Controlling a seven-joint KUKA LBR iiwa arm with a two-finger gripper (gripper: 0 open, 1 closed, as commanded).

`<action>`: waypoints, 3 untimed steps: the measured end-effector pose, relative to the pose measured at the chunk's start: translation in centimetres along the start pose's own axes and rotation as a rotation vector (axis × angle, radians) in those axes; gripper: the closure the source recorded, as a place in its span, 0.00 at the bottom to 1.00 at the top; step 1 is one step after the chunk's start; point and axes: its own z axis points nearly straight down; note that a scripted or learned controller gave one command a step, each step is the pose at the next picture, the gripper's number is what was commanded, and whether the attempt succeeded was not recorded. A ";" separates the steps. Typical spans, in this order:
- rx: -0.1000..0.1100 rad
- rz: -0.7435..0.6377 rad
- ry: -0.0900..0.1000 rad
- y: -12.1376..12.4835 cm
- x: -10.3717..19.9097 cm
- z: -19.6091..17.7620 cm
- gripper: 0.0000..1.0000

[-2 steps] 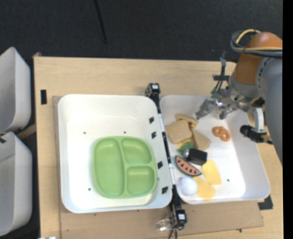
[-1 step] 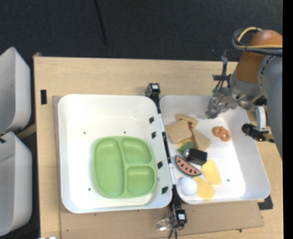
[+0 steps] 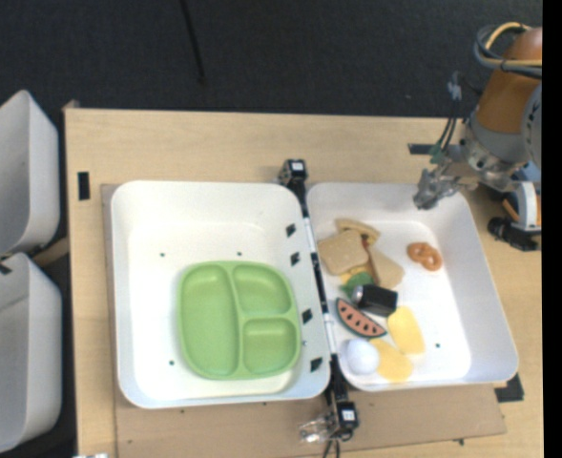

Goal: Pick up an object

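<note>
The right bin (image 3: 471, 256) holds several toy foods: a slice of toast (image 3: 343, 251), an orange pretzel (image 3: 424, 255), a black block (image 3: 378, 300), a watermelon slice (image 3: 360, 320), a yellow piece (image 3: 405, 330), a white egg (image 3: 362, 356) and a green bit (image 3: 358, 279). My gripper (image 3: 431, 191) hangs over the bin's far right corner, above and to the right of the pretzel. Nothing shows between its fingers. The view is too small to tell how they stand.
The left bin (image 3: 137, 256) carries a green three-compartment tray (image 3: 236, 319). A clamp (image 3: 293, 171) sits at the far end of the seam between the bins, another (image 3: 339, 416) at the near end. The arm (image 3: 505, 93) comes in at the upper right.
</note>
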 end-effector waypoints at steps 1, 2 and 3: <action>0.001 -0.003 0.000 1.0 -0.4 -4.7 1.00; 0.002 -0.005 0.001 1.1 -0.4 -7.6 1.00; 0.007 -0.005 0.002 -1.7 3.6 -7.0 1.00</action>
